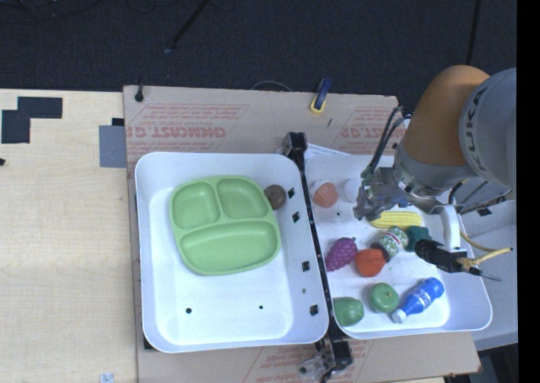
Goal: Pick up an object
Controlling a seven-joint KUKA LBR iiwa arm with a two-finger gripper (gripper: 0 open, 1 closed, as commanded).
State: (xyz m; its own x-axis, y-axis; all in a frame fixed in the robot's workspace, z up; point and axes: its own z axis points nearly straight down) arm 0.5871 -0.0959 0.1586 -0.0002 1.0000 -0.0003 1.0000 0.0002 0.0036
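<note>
overhead camera, slanted down, both bins [160,204]

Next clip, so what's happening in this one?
A grey robot arm reaches in from the right over the right bin, which holds toy food: corn, purple grapes, a tomato and a blue bottle. Its gripper sits low beside the corn, with nothing visibly held. The left bin holds a green divided tray.
</note>
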